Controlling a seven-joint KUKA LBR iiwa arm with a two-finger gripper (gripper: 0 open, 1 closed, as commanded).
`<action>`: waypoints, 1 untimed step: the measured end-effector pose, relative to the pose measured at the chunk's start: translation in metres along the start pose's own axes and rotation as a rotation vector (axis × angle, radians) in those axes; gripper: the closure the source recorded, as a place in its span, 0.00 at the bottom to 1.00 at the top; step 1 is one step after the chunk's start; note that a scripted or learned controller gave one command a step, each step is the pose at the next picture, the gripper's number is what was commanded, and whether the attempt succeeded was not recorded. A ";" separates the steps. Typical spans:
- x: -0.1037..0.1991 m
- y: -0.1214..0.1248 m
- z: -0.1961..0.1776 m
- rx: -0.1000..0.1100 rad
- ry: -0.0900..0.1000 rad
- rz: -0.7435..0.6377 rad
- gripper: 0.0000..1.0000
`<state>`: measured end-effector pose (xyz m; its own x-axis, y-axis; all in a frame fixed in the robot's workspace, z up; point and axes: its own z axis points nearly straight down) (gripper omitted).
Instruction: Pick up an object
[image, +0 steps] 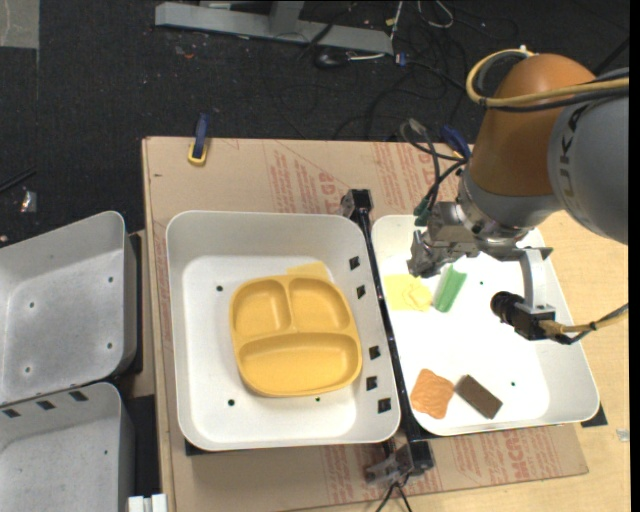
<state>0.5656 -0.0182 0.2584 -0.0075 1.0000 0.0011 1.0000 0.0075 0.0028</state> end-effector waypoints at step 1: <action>0.043 0.025 0.020 0.002 -0.001 0.001 1.00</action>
<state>0.5904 0.0249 0.2385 -0.0069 1.0000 0.0002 1.0000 0.0069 0.0011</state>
